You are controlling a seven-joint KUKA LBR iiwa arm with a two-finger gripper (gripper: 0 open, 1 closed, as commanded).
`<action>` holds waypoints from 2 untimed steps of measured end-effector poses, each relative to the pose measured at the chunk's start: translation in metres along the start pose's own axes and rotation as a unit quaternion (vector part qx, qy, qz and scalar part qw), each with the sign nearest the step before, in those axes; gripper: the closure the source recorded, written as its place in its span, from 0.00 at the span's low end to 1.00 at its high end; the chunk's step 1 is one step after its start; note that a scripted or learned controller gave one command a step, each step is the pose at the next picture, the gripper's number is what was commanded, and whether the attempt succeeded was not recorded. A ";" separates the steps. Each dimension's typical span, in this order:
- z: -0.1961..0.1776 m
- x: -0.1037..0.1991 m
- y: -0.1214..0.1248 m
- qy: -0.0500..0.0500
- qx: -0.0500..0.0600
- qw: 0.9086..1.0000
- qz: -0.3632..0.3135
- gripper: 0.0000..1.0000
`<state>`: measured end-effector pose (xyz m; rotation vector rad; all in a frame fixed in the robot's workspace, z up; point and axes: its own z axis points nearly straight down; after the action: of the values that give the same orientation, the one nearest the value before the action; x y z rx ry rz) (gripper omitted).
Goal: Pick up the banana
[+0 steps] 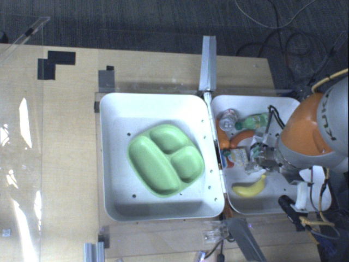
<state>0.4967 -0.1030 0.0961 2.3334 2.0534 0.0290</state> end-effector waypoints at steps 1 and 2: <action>0.000 -0.020 0.003 0.004 0.003 0.982 0.190 1.00; 0.007 -0.022 -0.002 0.002 0.011 0.981 0.191 0.00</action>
<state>0.4919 -0.1244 0.0892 2.7034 1.5814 0.0195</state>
